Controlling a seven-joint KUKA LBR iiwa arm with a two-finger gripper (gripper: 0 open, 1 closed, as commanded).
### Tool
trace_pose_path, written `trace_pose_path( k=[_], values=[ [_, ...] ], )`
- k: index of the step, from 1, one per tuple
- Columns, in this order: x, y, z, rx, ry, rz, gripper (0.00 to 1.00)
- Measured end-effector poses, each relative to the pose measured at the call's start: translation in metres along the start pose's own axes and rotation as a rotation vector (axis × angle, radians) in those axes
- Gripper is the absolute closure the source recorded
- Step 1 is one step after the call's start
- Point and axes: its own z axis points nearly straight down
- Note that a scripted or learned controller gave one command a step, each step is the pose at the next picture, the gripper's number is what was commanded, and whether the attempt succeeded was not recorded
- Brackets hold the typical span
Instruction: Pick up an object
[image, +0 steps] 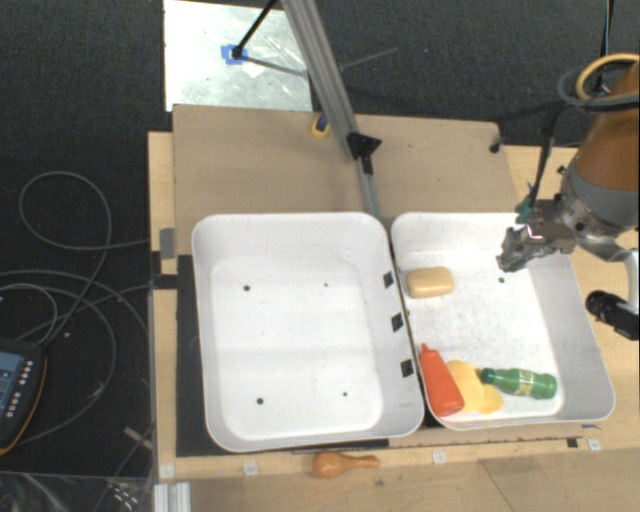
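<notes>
Four items (432, 282) (three crowding near rim), gripper (512, 252) above open floor.

Even overhead light, soft focus throughout

The two white bins (290, 330) read bright, close to washed out, with only faint shadows along their inner walls. A pale floor patch (235, 55) at far left glares. The dark carpet (70, 150) on the left stays dim. Edges look slightly blurred and grainy; the arm (605, 170) at right is softest.
</notes>
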Motion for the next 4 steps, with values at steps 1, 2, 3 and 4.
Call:
trace_pose_path(
  k=[1,2,3,4],
  values=[
    [0.044,0.023,0.018,0.001,0.001,-0.003,1.0],
    [0.101,0.034,0.028,0.002,0.003,-0.005,1.0],
    [0.143,0.06,0.029,0.0,0.002,-0.003,1.0],
    [0.193,0.085,0.032,0.0,0.003,-0.004,1.0]
  ],
)
